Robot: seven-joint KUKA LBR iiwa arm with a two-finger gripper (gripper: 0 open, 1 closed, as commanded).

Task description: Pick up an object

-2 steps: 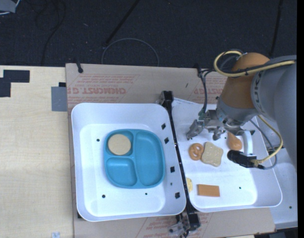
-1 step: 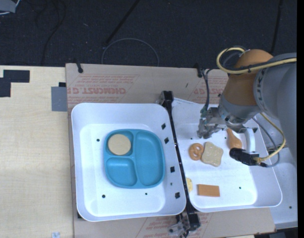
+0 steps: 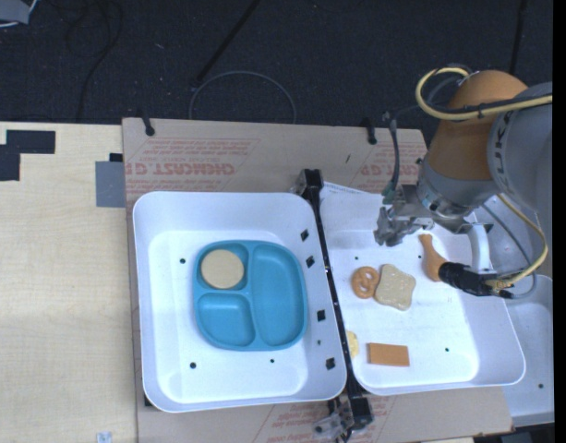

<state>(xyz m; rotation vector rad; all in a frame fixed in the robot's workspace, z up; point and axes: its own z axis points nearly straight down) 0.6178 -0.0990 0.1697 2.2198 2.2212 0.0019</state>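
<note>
My gripper hangs over the upper middle of the right bin, with the grey arm and its orange band reaching in from the right. Just below it lie a small brown pretzel and a pale slice of bread, touching each other. A brown drumstick-shaped piece lies to the gripper's right. An orange rectangular cracker rests near the bin's front. Nothing shows in the gripper.
The left bin holds a blue divided plate with a round tan biscuit in its upper left compartment. A small yellowish piece lies against the right bin's left wall. A black divider separates the bins.
</note>
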